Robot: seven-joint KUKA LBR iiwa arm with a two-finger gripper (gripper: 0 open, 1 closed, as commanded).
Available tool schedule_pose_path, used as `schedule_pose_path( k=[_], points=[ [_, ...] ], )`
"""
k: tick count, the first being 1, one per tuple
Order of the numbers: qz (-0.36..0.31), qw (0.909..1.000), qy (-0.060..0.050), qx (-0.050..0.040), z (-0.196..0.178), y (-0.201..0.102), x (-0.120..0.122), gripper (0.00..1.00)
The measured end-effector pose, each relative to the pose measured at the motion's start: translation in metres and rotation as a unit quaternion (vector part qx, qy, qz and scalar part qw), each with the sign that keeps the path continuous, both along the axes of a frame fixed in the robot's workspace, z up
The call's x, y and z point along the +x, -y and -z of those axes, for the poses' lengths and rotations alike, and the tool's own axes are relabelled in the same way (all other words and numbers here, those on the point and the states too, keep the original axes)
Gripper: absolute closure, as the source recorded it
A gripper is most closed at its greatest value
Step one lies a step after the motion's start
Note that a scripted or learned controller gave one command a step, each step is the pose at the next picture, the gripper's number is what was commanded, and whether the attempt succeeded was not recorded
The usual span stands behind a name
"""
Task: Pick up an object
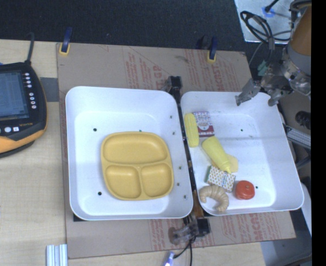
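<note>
The end effector (259,95) hangs wide open and empty at 1 o'clock over the right bin (273,148), so it should descend straight onto the tomato (244,190) at 5 o'clock, standing a little apart.

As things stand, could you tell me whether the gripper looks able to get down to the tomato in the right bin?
Probably yes. The gripper hangs open over the right bin's far edge, and the tomato lies uncovered near the front, with only the checkered packet and croissant close beside it.
</note>
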State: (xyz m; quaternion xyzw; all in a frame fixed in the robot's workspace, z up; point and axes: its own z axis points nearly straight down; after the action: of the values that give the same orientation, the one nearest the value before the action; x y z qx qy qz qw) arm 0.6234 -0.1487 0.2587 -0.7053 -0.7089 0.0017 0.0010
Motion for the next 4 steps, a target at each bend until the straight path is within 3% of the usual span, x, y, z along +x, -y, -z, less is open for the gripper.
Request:
schedule_pose_path(
  k=[1,2,3,4],
  points=[
    [0.000,1.0000,0.000,-0.0010,0.037,0.032,-0.020,0.00],
    [-0.001,1.0000,-0.001,0.0000,0.064,-0.039,0.003,0.00],
    [0.000,1.0000,-0.002,0.0001,0.168,-0.026,-0.051,0.00],
    [-0.002,1.0000,-0.002,-0.0008,0.157,-0.025,-0.050,1.00]
  ],
)
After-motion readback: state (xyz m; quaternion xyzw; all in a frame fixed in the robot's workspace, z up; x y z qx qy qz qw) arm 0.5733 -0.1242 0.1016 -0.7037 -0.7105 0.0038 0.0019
